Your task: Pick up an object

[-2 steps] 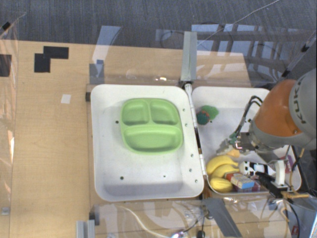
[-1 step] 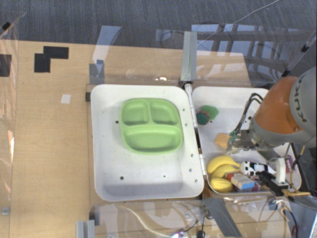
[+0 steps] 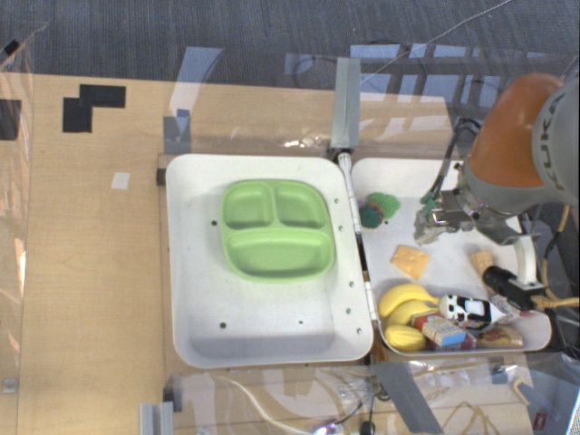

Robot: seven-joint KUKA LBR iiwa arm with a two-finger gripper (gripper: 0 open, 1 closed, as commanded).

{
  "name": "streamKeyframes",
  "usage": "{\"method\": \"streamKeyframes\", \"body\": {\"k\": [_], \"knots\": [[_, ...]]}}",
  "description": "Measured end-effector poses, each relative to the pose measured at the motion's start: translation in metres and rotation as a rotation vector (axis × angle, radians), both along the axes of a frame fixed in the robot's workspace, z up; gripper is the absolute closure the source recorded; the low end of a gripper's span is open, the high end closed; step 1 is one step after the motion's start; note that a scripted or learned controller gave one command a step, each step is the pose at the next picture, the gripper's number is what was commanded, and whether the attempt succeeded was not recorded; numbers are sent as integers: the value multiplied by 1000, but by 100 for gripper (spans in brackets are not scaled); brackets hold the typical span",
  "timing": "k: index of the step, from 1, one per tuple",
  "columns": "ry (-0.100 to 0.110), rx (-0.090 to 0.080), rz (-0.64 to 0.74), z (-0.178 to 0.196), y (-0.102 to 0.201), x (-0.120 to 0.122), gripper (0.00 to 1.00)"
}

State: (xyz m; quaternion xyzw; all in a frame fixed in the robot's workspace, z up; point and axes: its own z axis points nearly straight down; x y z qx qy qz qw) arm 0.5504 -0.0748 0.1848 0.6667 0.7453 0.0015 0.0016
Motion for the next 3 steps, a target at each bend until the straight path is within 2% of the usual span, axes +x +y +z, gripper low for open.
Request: {"method": "streamKeyframes", "body": {"k": [1, 2, 3], "knots": [[-19, 6, -323, -78, -14, -14, 100], [-15, -3, 19, -94, -52, 23, 100], [-11, -10, 156, -94, -127, -53, 100]]}}
